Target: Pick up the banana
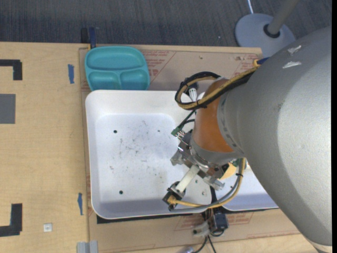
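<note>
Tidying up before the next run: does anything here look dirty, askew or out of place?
The white bin has dark scuff marks across its floor. A teal divided tray sits outside it, beside its far rim. Nothing looks spilled.

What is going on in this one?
The grey robot arm with the orange band reaches in from the right, its hand low over the right end of the shallow white bin. A sliver of yellow beside the wrist is too hidden to call the banana, so no grasp can be confirmed. A teal divided tray sits beyond the bin.
</note>
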Robot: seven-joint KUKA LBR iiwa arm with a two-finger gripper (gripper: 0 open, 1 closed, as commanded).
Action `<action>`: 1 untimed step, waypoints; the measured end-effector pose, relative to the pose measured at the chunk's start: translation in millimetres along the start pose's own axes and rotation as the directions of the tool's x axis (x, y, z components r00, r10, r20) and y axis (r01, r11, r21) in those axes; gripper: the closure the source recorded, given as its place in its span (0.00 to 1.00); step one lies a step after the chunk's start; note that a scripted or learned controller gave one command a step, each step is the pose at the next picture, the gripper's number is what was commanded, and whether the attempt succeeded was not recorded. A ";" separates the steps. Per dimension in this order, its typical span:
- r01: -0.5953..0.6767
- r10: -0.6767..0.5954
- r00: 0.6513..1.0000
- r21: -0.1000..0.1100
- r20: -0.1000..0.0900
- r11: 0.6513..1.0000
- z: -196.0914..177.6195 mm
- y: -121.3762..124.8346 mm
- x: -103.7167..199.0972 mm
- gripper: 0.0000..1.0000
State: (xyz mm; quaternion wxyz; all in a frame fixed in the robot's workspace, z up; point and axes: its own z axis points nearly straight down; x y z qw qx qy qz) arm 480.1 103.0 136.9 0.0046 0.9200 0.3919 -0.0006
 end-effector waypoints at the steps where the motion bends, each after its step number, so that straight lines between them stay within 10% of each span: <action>1: 0.168 -0.168 0.986 0.011 0.004 0.986 11.7 -6.1 3.9 0.00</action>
